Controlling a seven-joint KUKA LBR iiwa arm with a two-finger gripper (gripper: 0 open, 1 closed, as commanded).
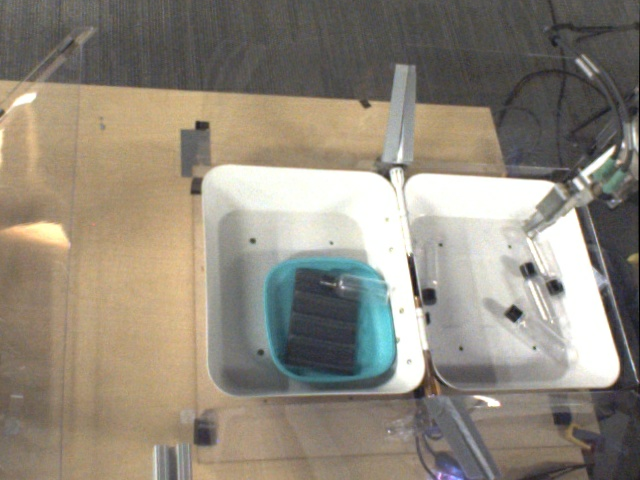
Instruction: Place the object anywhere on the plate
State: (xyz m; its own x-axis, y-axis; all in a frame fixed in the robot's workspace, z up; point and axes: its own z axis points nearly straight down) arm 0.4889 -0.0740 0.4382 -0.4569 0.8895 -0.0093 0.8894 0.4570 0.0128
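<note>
Seemingly finished, a dark ridged object lies on the teal plate, far from the gripper, whose grip state is unreadable; retreat remains.

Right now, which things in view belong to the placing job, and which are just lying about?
Job:
teal plate in the left bin
dark ridged block lying on the plate
arm

Lying about:
right bin
small black pieces in it

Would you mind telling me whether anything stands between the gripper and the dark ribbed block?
Only the adjoining rims of the two bins cross that path. The gripper is over the right bin; the dark ribbed block lies on the teal plate in the left bin.
</note>
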